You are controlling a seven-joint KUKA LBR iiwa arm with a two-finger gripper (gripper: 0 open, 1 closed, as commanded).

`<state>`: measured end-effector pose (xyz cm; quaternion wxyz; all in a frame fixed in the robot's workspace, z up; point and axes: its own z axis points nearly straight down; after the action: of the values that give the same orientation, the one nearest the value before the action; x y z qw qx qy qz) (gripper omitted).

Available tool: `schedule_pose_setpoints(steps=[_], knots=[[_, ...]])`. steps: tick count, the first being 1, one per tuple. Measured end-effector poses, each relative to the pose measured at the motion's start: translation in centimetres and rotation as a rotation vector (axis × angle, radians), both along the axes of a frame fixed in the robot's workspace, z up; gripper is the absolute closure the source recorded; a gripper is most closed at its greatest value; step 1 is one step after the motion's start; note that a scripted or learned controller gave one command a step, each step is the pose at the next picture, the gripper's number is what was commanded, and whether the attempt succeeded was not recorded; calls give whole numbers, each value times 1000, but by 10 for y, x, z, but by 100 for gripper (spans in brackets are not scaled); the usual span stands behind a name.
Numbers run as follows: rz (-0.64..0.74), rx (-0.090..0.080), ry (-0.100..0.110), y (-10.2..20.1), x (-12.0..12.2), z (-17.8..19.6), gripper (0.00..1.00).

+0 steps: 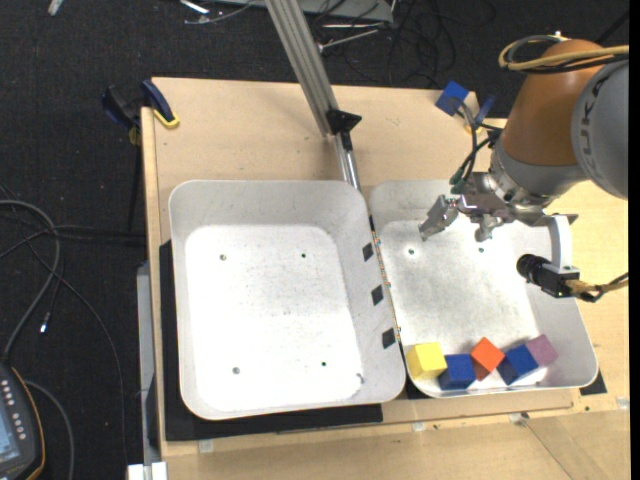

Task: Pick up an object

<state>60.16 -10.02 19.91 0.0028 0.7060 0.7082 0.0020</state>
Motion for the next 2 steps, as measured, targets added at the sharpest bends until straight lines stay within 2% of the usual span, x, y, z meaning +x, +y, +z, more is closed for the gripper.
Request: schedule_pose_setpoints(steps=[1,2], knots=[[-6,0,8,-22,-13,-8,0],[1,2,9,-2,-9,-18,0]])
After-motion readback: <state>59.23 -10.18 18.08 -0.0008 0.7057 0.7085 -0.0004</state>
